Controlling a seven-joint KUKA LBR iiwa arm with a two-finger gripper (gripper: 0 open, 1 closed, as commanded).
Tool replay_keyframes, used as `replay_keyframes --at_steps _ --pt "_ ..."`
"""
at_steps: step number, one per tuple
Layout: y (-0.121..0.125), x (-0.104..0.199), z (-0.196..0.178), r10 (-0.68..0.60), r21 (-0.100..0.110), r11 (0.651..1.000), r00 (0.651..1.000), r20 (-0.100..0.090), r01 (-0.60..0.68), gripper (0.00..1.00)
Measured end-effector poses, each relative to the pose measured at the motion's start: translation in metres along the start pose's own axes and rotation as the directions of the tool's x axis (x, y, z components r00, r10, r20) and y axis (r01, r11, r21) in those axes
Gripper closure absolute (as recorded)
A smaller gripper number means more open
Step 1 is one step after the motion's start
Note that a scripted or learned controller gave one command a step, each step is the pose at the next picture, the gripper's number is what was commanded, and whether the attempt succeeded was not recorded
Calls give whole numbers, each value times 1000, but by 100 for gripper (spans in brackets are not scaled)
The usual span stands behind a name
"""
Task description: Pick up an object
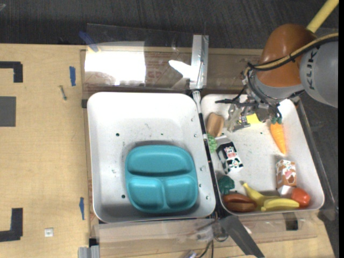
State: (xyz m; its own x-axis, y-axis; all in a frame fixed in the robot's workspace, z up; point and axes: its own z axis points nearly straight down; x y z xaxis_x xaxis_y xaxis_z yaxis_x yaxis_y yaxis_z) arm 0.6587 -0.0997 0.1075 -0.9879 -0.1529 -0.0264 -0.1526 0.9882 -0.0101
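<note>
Two white bins sit side by side on the worktop (37, 144). The left bin (107, 117) carries one teal divided tray (160, 178), its long axis running toward the camera. The right bin (312, 168) holds the small things: one carrot (278, 136) pointing tip-down toward the front, one banana (266, 199) lying across the front edge, one red sausage-like piece (239, 202), one black-and-white carton (230, 157), one small printed box (286, 174), one tan block (215, 125) and one tomato (301, 197). The tool (244, 114) hangs low over the bin's back, above a yellow piece (252, 119); whether it is clenched or released I cannot tell.
</note>
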Motion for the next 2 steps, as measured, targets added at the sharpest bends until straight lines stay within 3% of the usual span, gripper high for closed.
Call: replay_keyframes --at_steps 1,2 --pt "24 -20 -147 -20 -6 1000 1000 -3 20 100" --pt "27 -21 -239 -86 -7 996 996 -7 86 100"
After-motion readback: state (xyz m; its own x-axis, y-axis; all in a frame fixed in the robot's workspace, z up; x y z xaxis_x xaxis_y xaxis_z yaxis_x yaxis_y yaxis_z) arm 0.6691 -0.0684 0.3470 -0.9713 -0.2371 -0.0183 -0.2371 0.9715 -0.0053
